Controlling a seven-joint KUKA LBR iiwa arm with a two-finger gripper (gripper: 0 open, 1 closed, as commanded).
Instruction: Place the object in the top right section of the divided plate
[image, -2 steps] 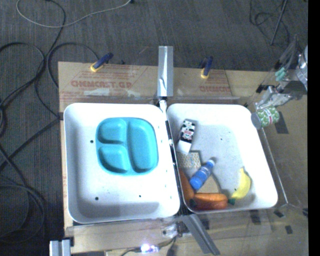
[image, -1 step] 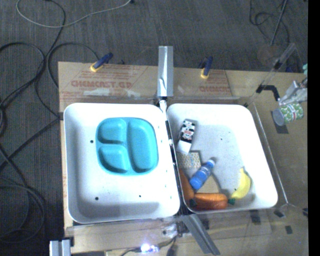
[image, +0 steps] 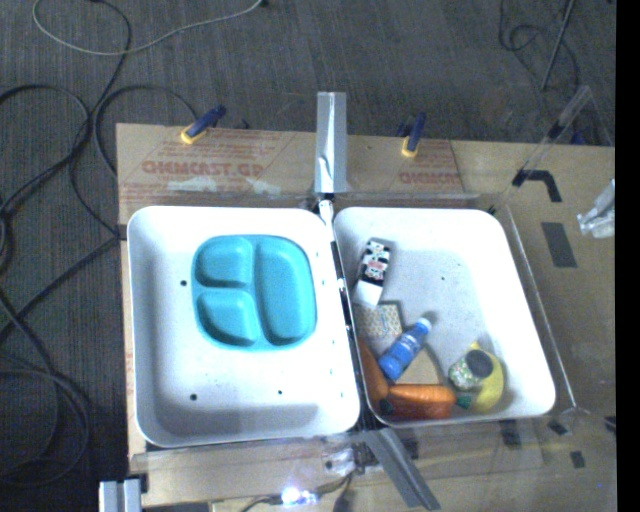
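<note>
A blue divided plate (image: 255, 290) lies flat in the left white bin (image: 160, 380). It has two small sections on its left and one long section (image: 287, 290) on its right, all bare. The right white bin (image: 500, 260) holds the loose objects, crowded into its near-left part: a black-and-white patterned bottle (image: 374, 268), a speckled square pad (image: 382, 322), a blue bottle with a white cap (image: 405, 348), an orange carrot (image: 422, 400) and a yellow toy with a dark top (image: 480, 375).
A metal bar (image: 330, 150) stands at the back between the bins. Two clamps (image: 203, 124) (image: 410, 135) grip the far edge of the cardboard base. Cables lie on the floor at the left. A clear plastic piece (image: 598, 215) sits at the right edge.
</note>
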